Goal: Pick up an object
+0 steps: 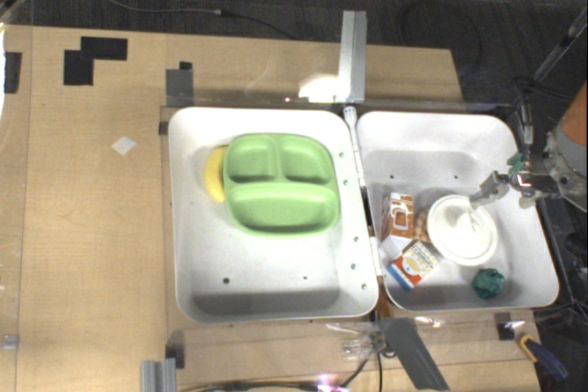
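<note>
yellow object (213,174) mostly hidden under green tray (278,183) (left bin).

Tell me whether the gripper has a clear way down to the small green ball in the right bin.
Probably yes: the green ball lies alone near the bin's corner, nothing over it.

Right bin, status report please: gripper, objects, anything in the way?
Gripper over round white lid, nothing held. Small snack packets and dark green ball beside it. Nothing blocking.
</note>
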Motion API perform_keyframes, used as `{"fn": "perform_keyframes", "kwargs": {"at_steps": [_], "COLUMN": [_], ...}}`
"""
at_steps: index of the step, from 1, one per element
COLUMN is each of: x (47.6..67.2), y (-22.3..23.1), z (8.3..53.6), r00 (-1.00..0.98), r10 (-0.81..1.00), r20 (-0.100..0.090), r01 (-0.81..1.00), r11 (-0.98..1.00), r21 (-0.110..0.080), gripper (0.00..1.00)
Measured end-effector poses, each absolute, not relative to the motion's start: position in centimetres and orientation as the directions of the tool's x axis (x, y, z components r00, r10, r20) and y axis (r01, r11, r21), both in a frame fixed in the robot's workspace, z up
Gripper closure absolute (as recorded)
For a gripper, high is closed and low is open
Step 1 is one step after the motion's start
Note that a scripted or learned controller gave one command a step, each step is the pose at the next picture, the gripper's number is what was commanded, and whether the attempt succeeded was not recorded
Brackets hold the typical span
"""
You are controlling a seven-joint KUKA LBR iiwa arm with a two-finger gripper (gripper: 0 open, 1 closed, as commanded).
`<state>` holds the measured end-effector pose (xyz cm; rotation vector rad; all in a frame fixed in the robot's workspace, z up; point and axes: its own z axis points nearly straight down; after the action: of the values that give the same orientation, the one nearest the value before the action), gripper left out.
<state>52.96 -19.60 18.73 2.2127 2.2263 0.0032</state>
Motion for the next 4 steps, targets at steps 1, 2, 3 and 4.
{"fn": "perform_keyframes", "kwargs": {"at_steps": [1, 2, 3, 4], "x": [52.3, 56.2, 62.4, 59.3], "y": [-16.3, -10.8, -9.5, -9.3], "z": [11.6, 11.5, 10.2, 10.4], "r00": [-0.045, -0.195, -0.324, -0.372], "r10": [0.999, 0.981, 0.946, 0.928], "r20": [-0.014, -0.02, -0.021, -0.025], "r01": [0.998, 0.98, 0.945, 0.927], "r11": [0.046, 0.196, 0.325, 0.373], "r21": [0.042, 0.04, 0.036, 0.037], "gripper": [0.0, 0.0, 0.0, 0.0]}}
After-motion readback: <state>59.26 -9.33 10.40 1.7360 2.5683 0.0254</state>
